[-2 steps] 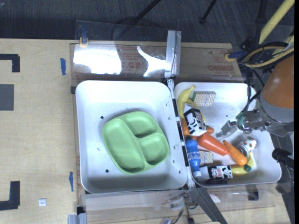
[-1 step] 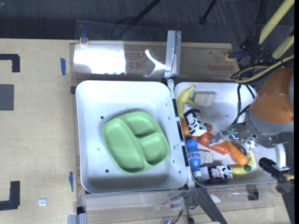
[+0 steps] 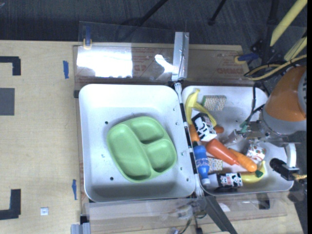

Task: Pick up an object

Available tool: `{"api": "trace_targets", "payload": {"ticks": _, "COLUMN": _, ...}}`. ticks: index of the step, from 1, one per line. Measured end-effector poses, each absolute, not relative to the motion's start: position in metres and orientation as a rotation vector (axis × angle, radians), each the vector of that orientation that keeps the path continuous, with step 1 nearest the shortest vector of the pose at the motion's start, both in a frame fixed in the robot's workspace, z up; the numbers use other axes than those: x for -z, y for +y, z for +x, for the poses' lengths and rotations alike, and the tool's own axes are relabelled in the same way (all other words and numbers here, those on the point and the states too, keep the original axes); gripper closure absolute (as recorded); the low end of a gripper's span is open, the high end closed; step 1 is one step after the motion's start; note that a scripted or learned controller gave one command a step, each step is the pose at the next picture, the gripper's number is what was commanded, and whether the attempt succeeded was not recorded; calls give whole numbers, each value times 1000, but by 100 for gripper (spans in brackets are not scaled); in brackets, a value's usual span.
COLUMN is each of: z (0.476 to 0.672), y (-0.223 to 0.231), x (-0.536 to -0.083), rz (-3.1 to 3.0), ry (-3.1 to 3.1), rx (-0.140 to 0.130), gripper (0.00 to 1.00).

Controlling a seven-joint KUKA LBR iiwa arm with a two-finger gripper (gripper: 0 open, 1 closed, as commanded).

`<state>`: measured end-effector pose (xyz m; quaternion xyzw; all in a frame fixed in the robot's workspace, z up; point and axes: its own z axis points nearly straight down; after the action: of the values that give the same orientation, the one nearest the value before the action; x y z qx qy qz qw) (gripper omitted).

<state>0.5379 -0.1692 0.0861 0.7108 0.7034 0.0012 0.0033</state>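
My claw (image 3: pixel 246 133) hangs low in the right bin (image 3: pixel 236 108), and I cannot tell how wide it stands. The toy carrot (image 3: pixel 229 155) lies just below it, so I judge I should straddle its thick middle squarely and keep off the yellow banana (image 3: pixel 193 104) further out. My arm comes in from behind, wrist bent downward, with the green divided plate (image 3: pixel 141 147) far beyond in the left bin.

The left white bin (image 3: pixel 92 130) holds a pale green divided plate (image 3: pixel 141 147). In the right white bin (image 3: pixel 234 92) lie an orange carrot (image 3: pixel 229 155), yellow bananas (image 3: pixel 192 104), a blue bottle (image 3: pixel 201 162) and black-and-white cow-patterned items (image 3: pixel 204 126).
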Motion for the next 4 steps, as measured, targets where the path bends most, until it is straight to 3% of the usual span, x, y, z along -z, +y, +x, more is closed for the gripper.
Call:
{"api": "trace_targets", "payload": {"ticks": 1, "z": 644, "y": -184, "x": -151, "rz": 2533, "ry": 1854, "rx": 0, "gripper": 0}}
{"api": "trace_targets", "payload": {"ticks": 2, "z": 533, "y": -173, "x": -130, "rz": 2266, "ry": 2182, "rx": 2, "gripper": 0}}
{"api": "trace_targets", "payload": {"ticks": 3, "z": 490, "y": -145, "x": -86, "rz": 2508, "ry": 1885, "rx": -3, "gripper": 0}}
{"api": "trace_targets", "payload": {"ticks": 4, "z": 492, "y": -146, "x": -98, "rz": 2505, "ry": 1879, "rx": -10, "gripper": 100}}
